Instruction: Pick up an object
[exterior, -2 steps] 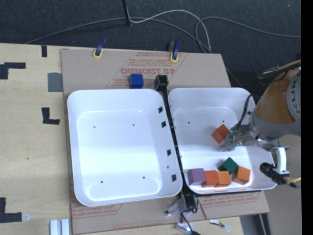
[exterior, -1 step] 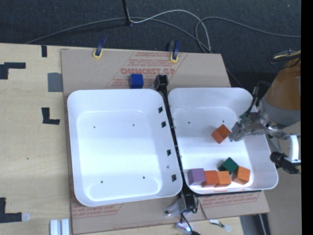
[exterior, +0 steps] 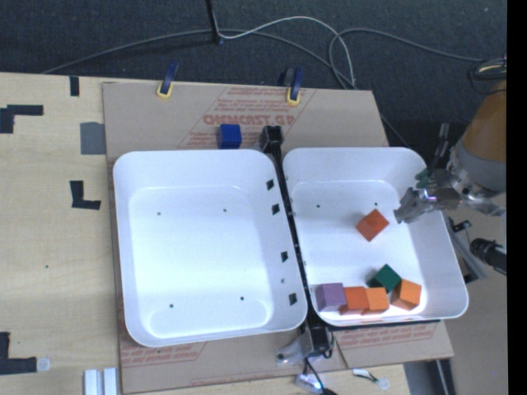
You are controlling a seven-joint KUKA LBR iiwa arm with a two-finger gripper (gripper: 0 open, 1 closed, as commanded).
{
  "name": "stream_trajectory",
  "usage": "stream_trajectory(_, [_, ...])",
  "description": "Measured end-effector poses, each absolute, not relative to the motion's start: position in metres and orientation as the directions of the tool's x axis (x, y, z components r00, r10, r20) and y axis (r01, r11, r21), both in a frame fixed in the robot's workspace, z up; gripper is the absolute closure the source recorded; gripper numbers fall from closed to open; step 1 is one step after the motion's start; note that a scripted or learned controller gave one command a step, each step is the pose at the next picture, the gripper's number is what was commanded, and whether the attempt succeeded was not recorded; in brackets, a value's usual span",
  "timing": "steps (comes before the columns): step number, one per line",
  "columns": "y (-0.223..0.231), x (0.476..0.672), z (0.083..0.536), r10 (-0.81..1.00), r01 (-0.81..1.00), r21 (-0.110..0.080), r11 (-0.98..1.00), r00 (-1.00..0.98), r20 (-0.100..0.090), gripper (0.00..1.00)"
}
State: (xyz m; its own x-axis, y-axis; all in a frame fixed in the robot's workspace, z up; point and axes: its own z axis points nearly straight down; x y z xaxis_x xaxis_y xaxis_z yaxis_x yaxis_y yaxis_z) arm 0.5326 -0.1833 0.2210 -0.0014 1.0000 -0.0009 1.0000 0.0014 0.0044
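Observation:
The right bin (exterior: 346, 167) holds several small blocks. An orange-red block (exterior: 372, 225) lies alone near its middle, tilted. Along the front wall sit a purple block (exterior: 330, 295), two orange blocks (exterior: 356, 299) (exterior: 376, 299), a dark green block (exterior: 384, 277) and another orange block (exterior: 408, 293). My gripper (exterior: 412, 206) hangs over the right side of this bin, just right of the lone orange-red block and slightly above it. Nothing shows in its grasp.
The left bin (exterior: 132, 171) sits beside the right one, joined by a black divider strip (exterior: 284, 220). A blue block (exterior: 230, 135) rests on the cardboard behind the bins. Two clamps (exterior: 167, 85) (exterior: 294, 89) hold the cardboard's back edge. Cables run across the dark floor beyond.

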Motion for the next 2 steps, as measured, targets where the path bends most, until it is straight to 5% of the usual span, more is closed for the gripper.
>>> stream_trajectory(1, [-0.183,0.533,0.273,1.000,1.000,0.004,0.001,-0.001,-0.001,1.00])
stream_trajectory(2, [-0.137,0.546,0.257,1.000,1.000,-0.001,0.004,-0.004,0.001,1.00])
